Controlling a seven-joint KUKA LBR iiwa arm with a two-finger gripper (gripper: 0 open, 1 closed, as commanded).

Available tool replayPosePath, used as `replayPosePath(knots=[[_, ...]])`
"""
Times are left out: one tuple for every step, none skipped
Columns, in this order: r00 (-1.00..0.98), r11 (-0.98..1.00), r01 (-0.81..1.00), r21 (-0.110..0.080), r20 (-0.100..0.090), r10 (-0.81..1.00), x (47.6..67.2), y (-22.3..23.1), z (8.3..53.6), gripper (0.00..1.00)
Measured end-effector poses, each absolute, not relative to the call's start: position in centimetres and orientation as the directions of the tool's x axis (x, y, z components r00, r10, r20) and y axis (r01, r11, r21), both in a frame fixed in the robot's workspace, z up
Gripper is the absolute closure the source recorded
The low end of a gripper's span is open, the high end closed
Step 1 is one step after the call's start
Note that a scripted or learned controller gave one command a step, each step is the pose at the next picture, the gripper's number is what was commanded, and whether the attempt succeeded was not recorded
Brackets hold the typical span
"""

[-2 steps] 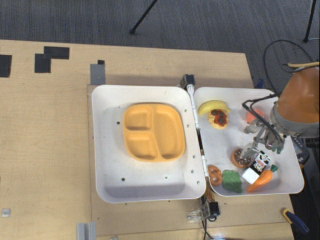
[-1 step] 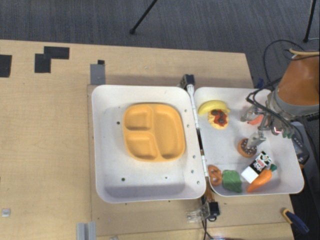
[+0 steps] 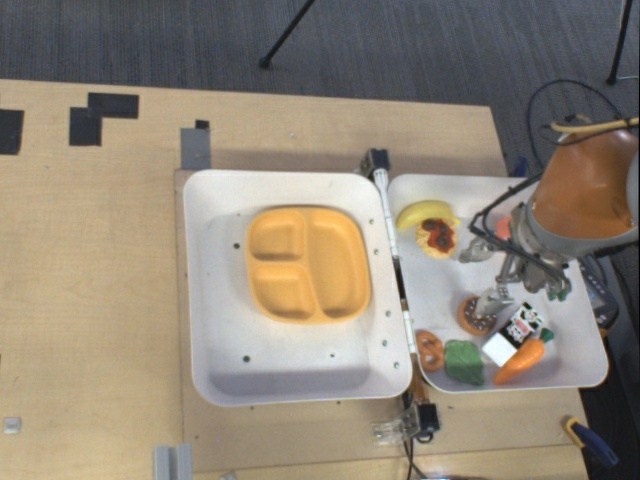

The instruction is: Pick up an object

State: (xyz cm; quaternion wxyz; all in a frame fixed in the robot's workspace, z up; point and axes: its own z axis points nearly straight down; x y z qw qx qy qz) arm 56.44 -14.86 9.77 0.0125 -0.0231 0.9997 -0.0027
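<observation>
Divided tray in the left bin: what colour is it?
The tray is a plain yellow-orange all over, seen clearly in the camera view.

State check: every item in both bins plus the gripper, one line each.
Yellow tray: flat in the left bin, compartments bare.
Banana: lying at the right bin's far edge.
Pizza slice: flat, touching the banana.
Donut: flat, just under the gripper.
Pretzel: flat, near edge.
Green block: beside the pretzel.
Carrot: lying tilted.
Gripper: low over the donut, holding nothing visible.
</observation>
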Motion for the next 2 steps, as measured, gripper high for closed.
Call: replayPosePath(knots=[[-0.98, 0.98, -0.197, -0.006, -0.026, -0.197, 55.0, -20.4, 9.6, 0.0], [-0.963, 0.963, -0.269, -0.004, -0.009, -0.269, 67.3, -20.7, 9.3, 0.0]])
